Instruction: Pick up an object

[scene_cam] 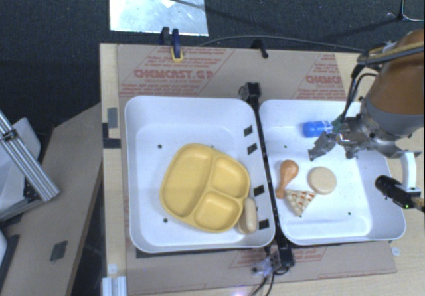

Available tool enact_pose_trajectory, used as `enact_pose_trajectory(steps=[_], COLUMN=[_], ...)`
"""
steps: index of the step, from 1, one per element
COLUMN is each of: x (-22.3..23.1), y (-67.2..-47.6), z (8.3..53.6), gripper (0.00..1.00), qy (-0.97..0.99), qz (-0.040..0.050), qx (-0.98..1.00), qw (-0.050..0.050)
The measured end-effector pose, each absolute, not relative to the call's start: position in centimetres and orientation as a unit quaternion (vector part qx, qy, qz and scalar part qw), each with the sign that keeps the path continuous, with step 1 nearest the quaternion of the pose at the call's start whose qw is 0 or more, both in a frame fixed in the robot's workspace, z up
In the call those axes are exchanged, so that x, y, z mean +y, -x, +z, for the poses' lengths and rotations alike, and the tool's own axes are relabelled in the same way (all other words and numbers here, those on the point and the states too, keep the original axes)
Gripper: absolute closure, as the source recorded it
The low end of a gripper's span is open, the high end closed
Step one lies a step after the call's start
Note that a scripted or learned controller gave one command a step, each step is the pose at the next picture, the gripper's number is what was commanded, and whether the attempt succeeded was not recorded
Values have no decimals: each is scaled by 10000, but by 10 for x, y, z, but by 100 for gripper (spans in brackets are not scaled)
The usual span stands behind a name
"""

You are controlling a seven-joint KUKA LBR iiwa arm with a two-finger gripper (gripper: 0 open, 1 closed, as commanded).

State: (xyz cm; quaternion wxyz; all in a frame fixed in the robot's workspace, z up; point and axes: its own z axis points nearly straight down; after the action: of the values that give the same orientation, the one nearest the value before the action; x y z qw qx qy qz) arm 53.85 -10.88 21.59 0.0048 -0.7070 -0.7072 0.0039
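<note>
Lying nearest the lower edge of the right bin (382, 225) is a small wedge-shaped piece (300, 201) with a cream and brown pattern, resting on the white floor. Just above it sit two more items: a tan drumstick-shaped piece (286, 175) tilted along the divider side, and a pale round disc (322, 180) just beside it to the right, close to the wedge but apart from the drumstick.

Across the black divider (263, 162), the left bin (143, 155) carries a yellow sectioned plate (204, 186) with three compartments, turned at an angle. A beige oblong piece (249, 215) lies against the plate's lower right rim, near the divider.

Farther back in the right bin, the hand (323, 147) hangs low over the white floor, reaching in from the right under the grey arm (392, 99) with its orange band. Its dark fingers point left and down toward the bin floor; whether they are spread or pressed together cannot be told, and nothing shows between them. A blue cylinder (317, 129) lies on its side just behind the hand, near the bin's back wall.

Both bins rest on a brown board (199, 69) printed with red lettering, set on the counter (73, 175).
</note>
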Motion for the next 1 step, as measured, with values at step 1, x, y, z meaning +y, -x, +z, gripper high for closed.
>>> enact_pose_trajectory(steps=[1], x=[-109], y=[-541], z=[223], gripper=[0], qy=[7061], qz=[-4], qx=[-7081], qw=[-7])
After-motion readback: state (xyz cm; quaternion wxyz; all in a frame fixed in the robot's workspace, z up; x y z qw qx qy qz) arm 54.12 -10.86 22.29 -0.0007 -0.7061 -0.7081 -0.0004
